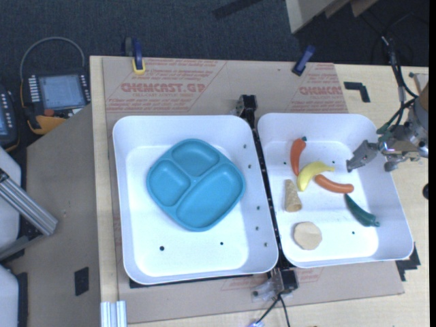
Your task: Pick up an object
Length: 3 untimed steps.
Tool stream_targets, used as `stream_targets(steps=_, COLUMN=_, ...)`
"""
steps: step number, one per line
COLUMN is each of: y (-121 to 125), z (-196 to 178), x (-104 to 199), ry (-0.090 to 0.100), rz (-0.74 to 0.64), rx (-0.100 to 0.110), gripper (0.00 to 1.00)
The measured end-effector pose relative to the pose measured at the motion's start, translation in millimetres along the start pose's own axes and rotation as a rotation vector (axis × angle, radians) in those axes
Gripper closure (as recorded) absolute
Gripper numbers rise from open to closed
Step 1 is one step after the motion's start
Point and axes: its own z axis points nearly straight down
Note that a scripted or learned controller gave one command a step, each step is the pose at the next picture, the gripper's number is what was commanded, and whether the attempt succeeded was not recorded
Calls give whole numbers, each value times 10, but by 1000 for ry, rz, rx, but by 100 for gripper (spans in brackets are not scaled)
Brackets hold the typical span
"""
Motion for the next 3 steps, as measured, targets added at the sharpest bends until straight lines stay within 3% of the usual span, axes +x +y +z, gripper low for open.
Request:
stream_targets(steps=1, y=26, z=-59, x=3, ry=-3, rz=-3, rx=-12, gripper=0)
stream_targets(steps=3, y=-12, z=929, x=66, ry=0, rz=-2, rx=-5, gripper=0)
